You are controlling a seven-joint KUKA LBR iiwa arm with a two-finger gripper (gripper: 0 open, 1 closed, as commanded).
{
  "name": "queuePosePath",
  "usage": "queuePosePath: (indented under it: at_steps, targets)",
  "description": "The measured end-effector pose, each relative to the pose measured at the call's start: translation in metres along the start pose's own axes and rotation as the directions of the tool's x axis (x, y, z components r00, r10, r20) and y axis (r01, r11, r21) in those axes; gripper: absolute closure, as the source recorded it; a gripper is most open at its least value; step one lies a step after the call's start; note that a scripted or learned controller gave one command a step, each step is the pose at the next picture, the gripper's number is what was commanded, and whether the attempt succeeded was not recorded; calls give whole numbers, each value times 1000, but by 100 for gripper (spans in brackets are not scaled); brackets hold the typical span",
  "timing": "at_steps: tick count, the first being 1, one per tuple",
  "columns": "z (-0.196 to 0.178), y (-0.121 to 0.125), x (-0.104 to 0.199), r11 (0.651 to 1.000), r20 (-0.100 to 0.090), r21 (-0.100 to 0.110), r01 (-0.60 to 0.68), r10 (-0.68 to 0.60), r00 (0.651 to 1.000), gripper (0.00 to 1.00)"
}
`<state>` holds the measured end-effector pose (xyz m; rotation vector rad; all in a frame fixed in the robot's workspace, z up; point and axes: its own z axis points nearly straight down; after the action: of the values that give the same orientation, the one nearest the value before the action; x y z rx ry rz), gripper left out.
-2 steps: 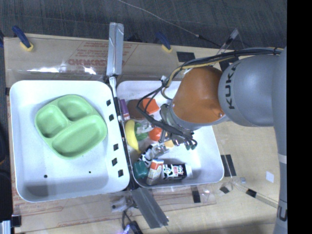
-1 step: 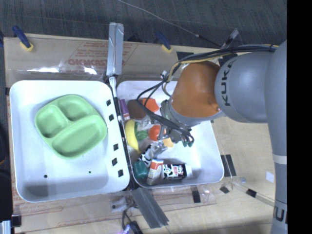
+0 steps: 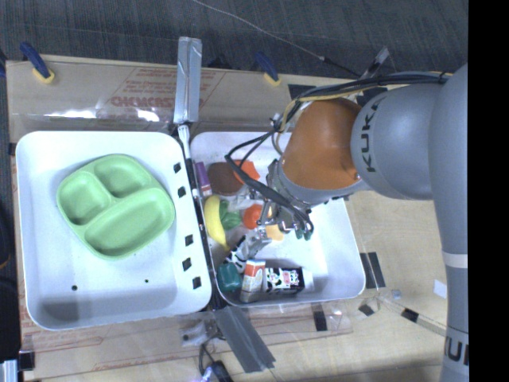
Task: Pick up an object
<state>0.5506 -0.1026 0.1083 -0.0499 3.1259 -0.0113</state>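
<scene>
Over the right bin (image 3: 338, 249), near its middle, the arm's wrist with its orange band (image 3: 318, 146) hangs low above a heap of small objects, and the gripper (image 3: 280, 220) reaches down among them. Whether the tool is spread or closed, or has anything in it, cannot be told: cables and the wrist body cover most of it.

Objects in the right bin, all crowded toward its left wall:
- a yellow banana-like piece (image 3: 213, 217) against the left wall, about halfway along it;
- a brown rounded object (image 3: 226, 178) toward the far left corner, with an orange-red piece (image 3: 246, 169) just beside it;
- green leafy shapes (image 3: 231, 217) between the yellow piece and the gripper;
- a small carton with black-and-white markings (image 3: 274, 279) lying along the near edge, with a teal object (image 3: 229, 276) beside it in the near left corner.

The left bin (image 3: 40, 213) carries a green divided plate (image 3: 115, 205) near its centre, well apart from the arm.

Step in hand, as judged: descent and closure on one item from the heap. No object is visibly lifted, so the pick appears not yet made. To do it well, the tool should settle on a single piece that stands free of its neighbours, close squarely across its narrow dimension, and rise straight up. The crowding is the main hazard: a grip landing between two touching items is likely to pinch an edge and slip. The carton at the near edge looks the most isolated candidate.
</scene>
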Motion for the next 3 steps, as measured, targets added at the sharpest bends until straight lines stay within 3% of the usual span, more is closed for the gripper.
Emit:
queuePosePath:
  at_steps: [1, 2, 3]
  targets:
    - [0, -1, 2, 989, 1, 3, -150, 150, 989, 0]
    - [-1, -1, 5, 954, 7, 2, -300, 300, 954, 0]
    - [-2, 2, 17, 952, 30, 0, -306, 305, 952, 0]
